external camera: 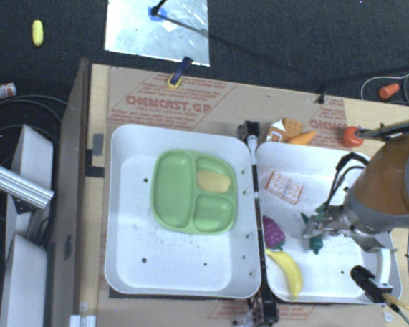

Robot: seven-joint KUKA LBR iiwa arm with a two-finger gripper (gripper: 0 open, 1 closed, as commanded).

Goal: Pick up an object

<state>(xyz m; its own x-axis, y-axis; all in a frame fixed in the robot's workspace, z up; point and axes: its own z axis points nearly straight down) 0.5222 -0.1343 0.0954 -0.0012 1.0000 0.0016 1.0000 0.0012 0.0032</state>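
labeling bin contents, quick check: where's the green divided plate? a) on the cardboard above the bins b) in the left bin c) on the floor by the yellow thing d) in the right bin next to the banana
b: the green divided plate lies flat in the left bin, while the banana sits in the right bin beside the purple item.

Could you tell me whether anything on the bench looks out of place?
Yes: an orange carrot-like toy and a small carton lie outside the right bin, beyond its far rim, while the banana sits inside.
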